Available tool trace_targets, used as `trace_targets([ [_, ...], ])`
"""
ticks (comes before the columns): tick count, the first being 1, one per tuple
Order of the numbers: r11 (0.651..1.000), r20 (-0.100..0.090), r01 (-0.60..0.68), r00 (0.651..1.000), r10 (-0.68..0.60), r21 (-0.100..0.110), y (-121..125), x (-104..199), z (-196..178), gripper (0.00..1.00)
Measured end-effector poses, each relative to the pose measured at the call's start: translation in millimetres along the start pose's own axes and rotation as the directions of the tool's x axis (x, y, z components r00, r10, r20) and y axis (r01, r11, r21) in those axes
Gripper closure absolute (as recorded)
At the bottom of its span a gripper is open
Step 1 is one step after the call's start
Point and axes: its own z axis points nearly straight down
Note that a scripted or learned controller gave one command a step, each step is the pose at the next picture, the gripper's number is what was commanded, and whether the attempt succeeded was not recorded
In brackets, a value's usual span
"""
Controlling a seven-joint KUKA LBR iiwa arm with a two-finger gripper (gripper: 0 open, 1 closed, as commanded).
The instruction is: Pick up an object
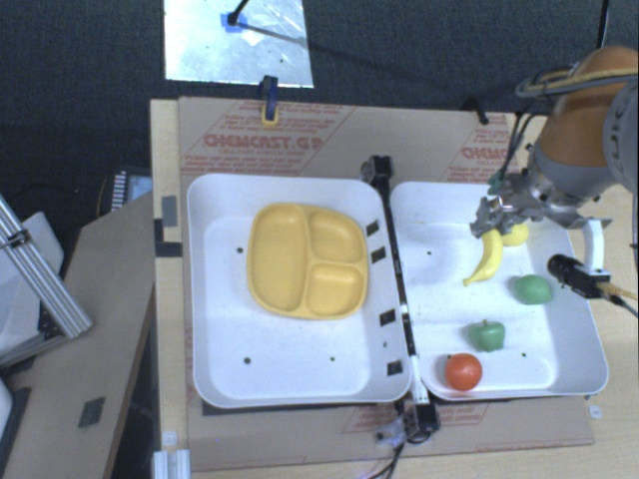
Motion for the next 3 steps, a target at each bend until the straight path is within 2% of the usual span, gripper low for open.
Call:
trace_targets([
  [1,1.0,0.0,0.003,1.0,-0.003,-0.002,2,0,-54,1.0],
  [2,1.0,-0.003,0.009,1.0,-0.009,0.003,2,59,-62,1.0],
  [3,1.0,-0.003,0.008,1.0,-0.008,0.005,-2,103,-63,1.0],
])
